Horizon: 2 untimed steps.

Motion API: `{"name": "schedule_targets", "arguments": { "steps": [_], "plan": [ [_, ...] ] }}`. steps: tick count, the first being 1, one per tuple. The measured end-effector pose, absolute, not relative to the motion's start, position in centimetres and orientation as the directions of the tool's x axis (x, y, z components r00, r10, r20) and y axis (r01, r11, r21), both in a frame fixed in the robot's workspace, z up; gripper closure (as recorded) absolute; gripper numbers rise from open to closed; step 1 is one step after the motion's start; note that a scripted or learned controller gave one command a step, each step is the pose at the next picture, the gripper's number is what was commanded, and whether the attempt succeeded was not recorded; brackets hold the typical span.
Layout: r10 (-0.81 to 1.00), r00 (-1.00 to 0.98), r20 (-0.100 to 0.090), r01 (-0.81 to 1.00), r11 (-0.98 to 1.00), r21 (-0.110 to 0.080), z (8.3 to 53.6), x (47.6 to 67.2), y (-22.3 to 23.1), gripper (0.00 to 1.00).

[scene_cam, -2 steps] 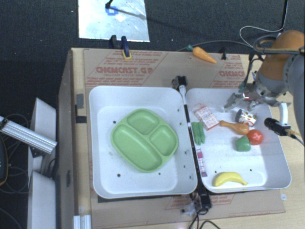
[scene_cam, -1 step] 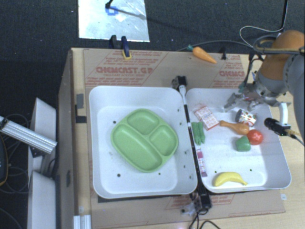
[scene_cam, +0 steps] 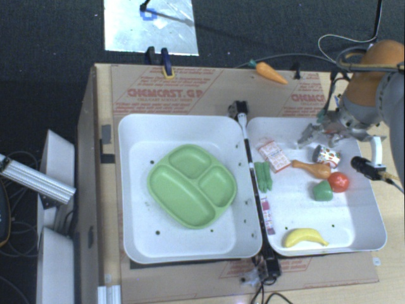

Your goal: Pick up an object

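Arm: grey, orange band above wrist, entering from the right, angled down-left. Gripper (scene_cam: 324,133): low over the right side, metal fingers (scene_cam: 310,135) spread apart, nothing between them.

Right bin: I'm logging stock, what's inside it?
Right bin holds a banana, tomato, green pepper, drumstick, packet, green pod, printed can. The gripper covers the far corner.

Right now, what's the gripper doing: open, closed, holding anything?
Gripper: over the right bin's far corner; open or closed cannot be told.
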State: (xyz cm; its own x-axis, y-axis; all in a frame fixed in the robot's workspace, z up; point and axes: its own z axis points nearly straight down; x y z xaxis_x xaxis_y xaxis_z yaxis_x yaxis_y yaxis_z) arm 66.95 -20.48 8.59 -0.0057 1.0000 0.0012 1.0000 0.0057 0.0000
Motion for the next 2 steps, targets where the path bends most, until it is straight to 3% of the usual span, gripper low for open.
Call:
{"name": "schedule_targets", "arguments": {
  "steps": [2],
  "plan": [
    [1.0,-0.006,0.001,1.0,0.006,0.0,8.59,66.95,-20.48,0.0]
  ]
}}
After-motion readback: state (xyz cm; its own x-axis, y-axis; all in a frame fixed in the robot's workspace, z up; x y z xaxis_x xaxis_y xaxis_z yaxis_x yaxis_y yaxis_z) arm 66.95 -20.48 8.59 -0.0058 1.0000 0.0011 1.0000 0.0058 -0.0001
